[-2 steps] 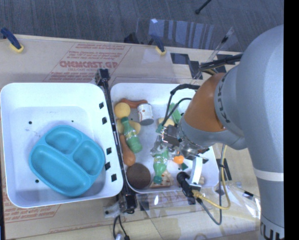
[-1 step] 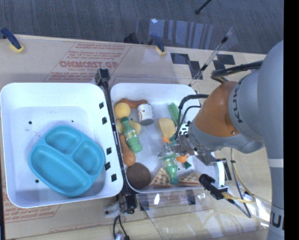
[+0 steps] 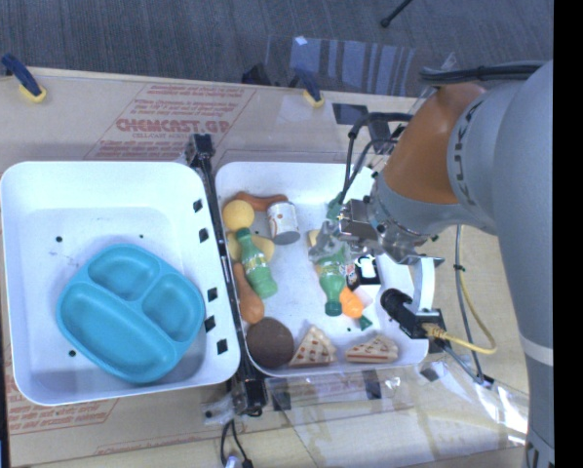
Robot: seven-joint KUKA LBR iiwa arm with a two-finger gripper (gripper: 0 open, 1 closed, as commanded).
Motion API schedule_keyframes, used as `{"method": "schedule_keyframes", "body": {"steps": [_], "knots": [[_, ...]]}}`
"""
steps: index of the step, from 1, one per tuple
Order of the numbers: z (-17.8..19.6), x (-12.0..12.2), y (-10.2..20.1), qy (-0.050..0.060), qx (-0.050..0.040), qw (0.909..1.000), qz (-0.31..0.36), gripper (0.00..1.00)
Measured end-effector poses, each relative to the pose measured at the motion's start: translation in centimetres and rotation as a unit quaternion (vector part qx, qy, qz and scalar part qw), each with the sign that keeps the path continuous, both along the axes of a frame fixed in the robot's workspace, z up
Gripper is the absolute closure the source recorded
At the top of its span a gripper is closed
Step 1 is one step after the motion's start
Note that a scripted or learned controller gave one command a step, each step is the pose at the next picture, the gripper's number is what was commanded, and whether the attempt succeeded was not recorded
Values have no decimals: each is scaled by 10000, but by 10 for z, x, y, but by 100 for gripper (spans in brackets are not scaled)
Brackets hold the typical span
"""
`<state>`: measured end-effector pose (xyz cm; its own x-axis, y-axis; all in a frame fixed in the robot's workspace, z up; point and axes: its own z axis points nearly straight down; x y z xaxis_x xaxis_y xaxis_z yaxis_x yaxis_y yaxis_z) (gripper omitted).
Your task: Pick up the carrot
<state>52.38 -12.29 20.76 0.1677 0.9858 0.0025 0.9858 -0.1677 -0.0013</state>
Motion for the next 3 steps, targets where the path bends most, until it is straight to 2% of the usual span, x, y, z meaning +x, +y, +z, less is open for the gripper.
{"method": "schedule_keyframes", "body": {"steps": [1,2,3], "knots": [[44,-37,-67,4,-27,9917,1289,100],[43,-37,-65,7,-18,9915,1299,0],[-75,-9,-54,77,29,9945,1048,0]]}}
